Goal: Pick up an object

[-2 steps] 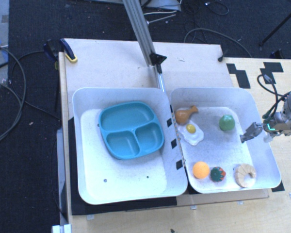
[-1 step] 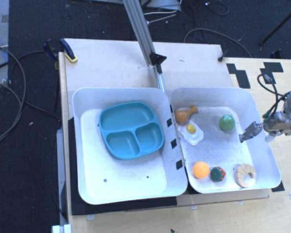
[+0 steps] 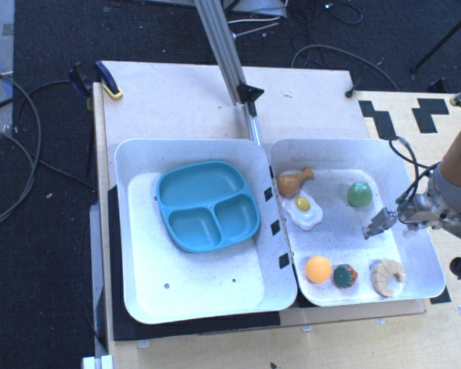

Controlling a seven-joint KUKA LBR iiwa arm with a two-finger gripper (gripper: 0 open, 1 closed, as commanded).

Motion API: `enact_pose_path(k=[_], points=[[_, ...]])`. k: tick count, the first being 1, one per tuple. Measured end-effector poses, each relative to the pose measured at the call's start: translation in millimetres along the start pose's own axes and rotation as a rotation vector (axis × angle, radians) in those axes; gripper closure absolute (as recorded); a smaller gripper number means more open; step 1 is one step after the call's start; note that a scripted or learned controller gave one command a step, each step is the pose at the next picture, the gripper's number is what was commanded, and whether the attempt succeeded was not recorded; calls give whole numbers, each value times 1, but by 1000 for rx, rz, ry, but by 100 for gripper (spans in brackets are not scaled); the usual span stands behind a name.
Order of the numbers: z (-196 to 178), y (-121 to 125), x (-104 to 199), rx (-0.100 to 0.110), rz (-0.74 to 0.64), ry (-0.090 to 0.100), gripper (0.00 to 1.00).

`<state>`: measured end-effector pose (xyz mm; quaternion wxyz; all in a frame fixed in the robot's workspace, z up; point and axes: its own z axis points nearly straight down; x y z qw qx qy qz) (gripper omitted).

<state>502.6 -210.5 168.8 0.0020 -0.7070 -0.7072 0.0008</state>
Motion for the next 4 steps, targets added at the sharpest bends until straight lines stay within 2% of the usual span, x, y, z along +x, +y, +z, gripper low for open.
enact_pose_path(k=[1,2,3,4], points=[[56,10,0,0,0,0,0],[75,11,-1,-6,1,-3,0],[63,12,-2,-14,1,-9,100],[-1,14,-3,-9,-3,-4,100]])
